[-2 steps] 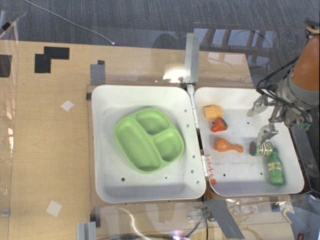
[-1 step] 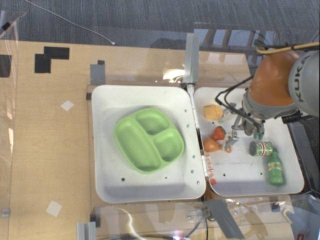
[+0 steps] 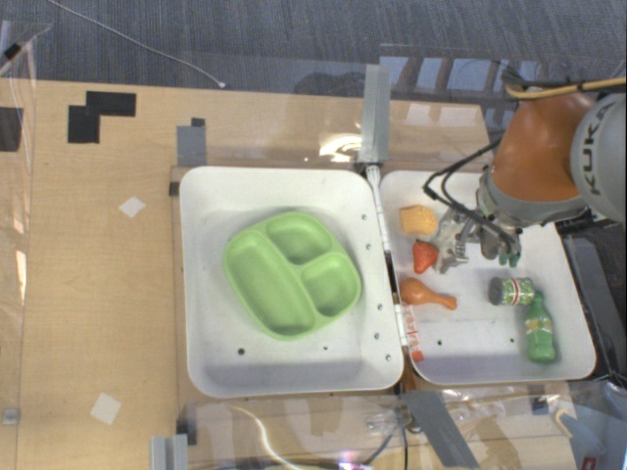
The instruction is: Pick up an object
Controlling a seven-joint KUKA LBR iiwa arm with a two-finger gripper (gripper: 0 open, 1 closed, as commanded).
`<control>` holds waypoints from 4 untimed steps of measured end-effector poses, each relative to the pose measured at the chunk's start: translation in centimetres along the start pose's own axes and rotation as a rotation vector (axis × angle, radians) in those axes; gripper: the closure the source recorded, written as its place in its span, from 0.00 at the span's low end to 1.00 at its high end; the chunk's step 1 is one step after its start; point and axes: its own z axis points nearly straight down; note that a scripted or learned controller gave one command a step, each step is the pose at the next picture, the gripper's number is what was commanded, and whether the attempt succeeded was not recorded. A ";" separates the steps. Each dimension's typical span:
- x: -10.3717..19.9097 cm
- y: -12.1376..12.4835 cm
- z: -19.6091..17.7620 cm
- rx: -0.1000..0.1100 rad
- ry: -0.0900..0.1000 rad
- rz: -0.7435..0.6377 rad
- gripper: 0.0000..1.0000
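My gripper hangs low over the right bin, just right of a small red item, and looks close to it or touching it. A yellow-orange chunk lies just behind the red item. An orange drumstick-shaped piece lies in front of it. Further right are a green can on its side and a green bottle lying flat. Nothing is visibly held.
The left bin holds a green divided plate. A raised divider separates the two bins. The grey-and-orange arm covers the right bin's back right corner. Black cables loop above the gripper.
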 end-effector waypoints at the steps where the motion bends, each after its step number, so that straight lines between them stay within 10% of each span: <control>1: -0.7 5.8 -6.9 -0.001 0.027 0.310 1.00; 4: 6.7 20.3 -8.3 0.023 0.033 1.494 1.00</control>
